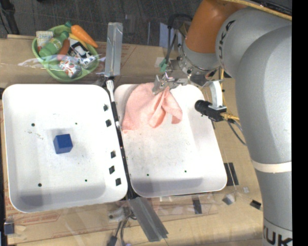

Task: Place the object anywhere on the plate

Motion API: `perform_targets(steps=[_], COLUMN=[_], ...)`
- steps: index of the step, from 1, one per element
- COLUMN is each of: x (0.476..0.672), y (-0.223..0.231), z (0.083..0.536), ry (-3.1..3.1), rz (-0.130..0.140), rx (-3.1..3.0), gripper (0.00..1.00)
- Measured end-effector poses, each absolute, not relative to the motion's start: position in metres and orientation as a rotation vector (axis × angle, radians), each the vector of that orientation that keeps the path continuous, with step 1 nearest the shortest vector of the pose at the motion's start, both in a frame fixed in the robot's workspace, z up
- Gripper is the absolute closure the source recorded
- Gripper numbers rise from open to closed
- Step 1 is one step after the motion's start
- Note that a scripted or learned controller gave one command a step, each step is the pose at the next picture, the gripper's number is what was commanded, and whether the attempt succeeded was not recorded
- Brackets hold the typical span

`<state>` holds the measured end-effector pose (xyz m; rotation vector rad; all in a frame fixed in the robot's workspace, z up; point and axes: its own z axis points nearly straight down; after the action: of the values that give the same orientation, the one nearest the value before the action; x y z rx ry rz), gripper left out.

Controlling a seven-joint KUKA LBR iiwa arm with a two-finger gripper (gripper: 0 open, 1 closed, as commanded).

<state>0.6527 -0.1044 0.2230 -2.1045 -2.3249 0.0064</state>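
Note:
A pink cloth point(146, 109) lies crumpled in the back part of the right bin point(195, 163). One fold of it is drawn up to a peak at my gripper point(163, 84), which hangs over the bin's back edge and is shut on that fold. The rest of the cloth drapes down onto the bin floor. A small blue cube point(63, 143) sits alone on the floor of the left bin point(20, 188), left of its middle and far from the gripper.
A green bowl point(66, 53) heaped with toy food stands on the bench behind the left bin. A metal bracket point(113, 50) rises at the back between the two bins. The big grey arm point(256, 86) fills the right side.

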Motion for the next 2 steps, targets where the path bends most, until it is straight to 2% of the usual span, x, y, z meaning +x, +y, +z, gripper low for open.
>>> perform_targets(steps=[1,2], x=[0.653,0.63], y=[-0.103,-0.059], z=[0.23,0.224], ry=[-2.336,-2.709], rz=[0.004,0.005], rx=[-2.099,-1.581], gripper=[1.0,1.0])
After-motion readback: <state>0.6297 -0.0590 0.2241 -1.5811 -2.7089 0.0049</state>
